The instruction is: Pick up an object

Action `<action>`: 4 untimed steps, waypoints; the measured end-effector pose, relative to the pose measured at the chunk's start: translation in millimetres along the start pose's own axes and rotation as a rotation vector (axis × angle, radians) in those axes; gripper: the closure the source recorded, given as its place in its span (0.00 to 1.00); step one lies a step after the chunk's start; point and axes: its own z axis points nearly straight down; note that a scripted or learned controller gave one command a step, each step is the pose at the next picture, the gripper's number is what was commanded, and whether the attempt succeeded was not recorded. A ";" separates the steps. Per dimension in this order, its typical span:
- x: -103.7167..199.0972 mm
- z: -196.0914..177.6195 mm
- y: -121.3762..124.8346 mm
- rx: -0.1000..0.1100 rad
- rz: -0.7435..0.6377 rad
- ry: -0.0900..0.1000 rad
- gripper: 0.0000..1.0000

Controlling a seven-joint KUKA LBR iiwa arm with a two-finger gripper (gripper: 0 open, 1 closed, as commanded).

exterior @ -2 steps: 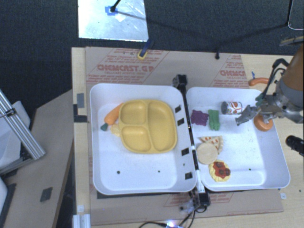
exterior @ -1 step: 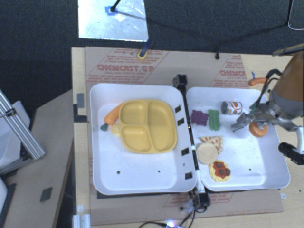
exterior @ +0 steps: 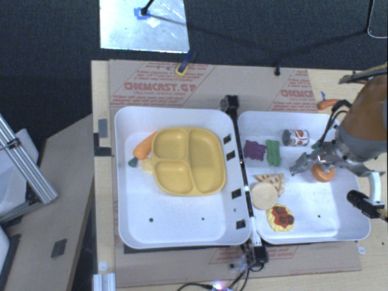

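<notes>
My gripper hangs low over the right bin, near its right side, at the end of the grey and orange arm. An orange ring-shaped toy lies just below and to the right of it, partly covered by the wrist. Left of the gripper lie a green piece and a purple piece. A small red and white can lies on its side toward the back. Nearer the front are a pizza slice, a round tan cracker and a small round pizza.
The left bin holds a yellow divided plate with a carrot against its left rim. A black divider strip runs between the bins. A black part sticks in over the right bin's right edge.
</notes>
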 end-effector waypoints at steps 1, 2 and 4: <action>0.0 30.0 1.5 -0.006 -0.001 -0.002 0.00; -0.1 20.3 1.8 -0.007 -0.001 -0.002 1.00; 7.9 -86.8 7.6 -0.008 -0.004 -0.002 1.00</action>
